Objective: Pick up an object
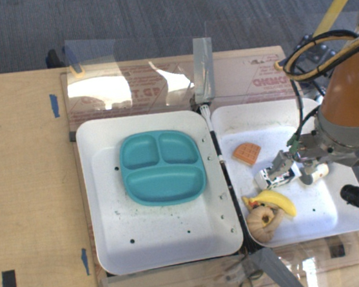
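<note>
We see the gripper (275, 174) low in the right bin (318, 217), fingers slightly parted, holding nothing; the banana (279, 201) lies just below it.

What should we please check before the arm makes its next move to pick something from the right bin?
1. Gripper over the right bin: ok.
2. Gripper holding an object: not ok, nothing seen between its fingers.
3. Banana close below the gripper: ok.
4. Banana free of neighbours: not ok, it lies against the tan round object.
5. Waffle lying apart, unobstructed: ok.
6. Gripper opening: cannot tell.
</note>
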Robot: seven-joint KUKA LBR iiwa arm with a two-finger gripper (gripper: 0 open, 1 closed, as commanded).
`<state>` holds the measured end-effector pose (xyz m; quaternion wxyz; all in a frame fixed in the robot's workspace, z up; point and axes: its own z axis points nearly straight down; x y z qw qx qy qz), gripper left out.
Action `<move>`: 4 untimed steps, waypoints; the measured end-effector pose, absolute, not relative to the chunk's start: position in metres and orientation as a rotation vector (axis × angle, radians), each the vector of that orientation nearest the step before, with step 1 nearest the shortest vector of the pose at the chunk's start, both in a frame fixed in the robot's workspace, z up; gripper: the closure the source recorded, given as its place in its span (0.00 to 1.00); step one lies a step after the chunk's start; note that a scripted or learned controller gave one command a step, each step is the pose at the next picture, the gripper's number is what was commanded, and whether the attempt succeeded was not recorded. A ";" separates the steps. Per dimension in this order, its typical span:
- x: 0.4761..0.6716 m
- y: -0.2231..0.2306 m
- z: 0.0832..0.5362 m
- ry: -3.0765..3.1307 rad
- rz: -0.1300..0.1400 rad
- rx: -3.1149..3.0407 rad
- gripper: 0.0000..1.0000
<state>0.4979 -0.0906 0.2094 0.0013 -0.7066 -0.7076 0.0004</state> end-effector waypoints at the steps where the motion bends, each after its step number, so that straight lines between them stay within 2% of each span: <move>1: 0.578 -0.098 0.131 -1.926 -0.003 -2.484 0.00; 2: 0.644 -0.093 0.087 -1.908 -0.007 -2.500 0.00; 3: 0.603 -0.094 0.088 -1.873 -0.004 -2.523 0.00; 4: 0.604 -0.094 0.099 -1.876 -0.008 -2.527 1.00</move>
